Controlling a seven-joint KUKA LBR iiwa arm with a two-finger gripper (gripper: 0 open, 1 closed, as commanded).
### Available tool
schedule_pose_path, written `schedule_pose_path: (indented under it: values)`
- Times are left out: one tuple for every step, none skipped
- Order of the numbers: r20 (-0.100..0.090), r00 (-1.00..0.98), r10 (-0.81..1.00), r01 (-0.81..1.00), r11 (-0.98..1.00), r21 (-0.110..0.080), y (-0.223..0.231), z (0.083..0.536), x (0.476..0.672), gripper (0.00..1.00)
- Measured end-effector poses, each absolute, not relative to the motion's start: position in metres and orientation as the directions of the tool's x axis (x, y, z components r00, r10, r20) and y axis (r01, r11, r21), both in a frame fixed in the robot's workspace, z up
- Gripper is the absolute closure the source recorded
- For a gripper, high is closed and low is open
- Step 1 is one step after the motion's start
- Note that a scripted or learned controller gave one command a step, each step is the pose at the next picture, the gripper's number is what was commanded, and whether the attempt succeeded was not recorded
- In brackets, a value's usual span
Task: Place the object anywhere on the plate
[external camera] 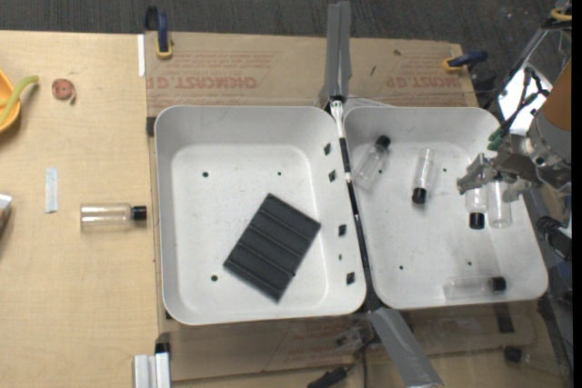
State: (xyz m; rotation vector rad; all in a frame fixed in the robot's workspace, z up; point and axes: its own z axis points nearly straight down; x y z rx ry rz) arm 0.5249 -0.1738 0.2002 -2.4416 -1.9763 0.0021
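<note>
Hand [488,180] over right bin [523,273] (white)

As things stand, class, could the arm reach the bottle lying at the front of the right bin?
Probably yes. The gripper hangs over the right bin, and the bottle lies in the open near the front wall with nothing on top of it.

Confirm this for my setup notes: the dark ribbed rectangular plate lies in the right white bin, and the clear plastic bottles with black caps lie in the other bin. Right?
Not quite. The camera view shows the dark ribbed rectangular plate in the left white bin; the clear plastic bottles with black caps lie in the other, right bin.
</note>
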Motion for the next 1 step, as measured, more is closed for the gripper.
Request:
schedule_pose_path:
  values:
    - [-0.002,0.114,0.994,0.994,-0.114,-0.003,-0.1495,0.2235,0.5949,1.00]
